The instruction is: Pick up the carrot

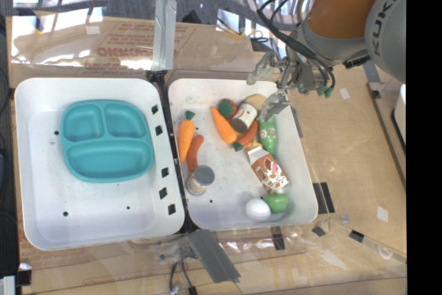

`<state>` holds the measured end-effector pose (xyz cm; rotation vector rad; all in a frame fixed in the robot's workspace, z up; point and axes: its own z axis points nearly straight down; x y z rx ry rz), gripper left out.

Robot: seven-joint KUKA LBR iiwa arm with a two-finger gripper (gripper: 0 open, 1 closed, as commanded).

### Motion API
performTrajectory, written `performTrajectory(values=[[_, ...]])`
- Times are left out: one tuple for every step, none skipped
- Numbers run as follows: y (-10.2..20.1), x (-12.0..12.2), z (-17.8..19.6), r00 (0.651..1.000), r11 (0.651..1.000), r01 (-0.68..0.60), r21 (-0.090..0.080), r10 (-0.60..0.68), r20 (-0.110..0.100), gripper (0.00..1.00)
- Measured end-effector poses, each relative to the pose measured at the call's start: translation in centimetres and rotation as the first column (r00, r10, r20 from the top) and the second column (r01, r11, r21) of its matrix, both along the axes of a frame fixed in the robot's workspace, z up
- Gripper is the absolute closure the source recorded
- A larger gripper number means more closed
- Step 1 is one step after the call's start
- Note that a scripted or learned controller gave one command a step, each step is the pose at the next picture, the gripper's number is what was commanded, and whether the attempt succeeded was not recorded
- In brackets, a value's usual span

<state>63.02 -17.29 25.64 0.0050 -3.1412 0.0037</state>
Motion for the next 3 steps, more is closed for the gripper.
performTrajectory(values=[[4.0, 0.9, -13.7, 1.0, 1.0, -0.028, 0.006, 0.029, -0.011, 0.0], [4.2, -0.5, -16.5, 0.998, 0.998, -0.055, 0.003, 0.055, 0.0, 0.0], [4.4, -0.3, -15.3, 0.998, 0.998, -0.063, 0.002, 0.063, 0.005, 1.0]])
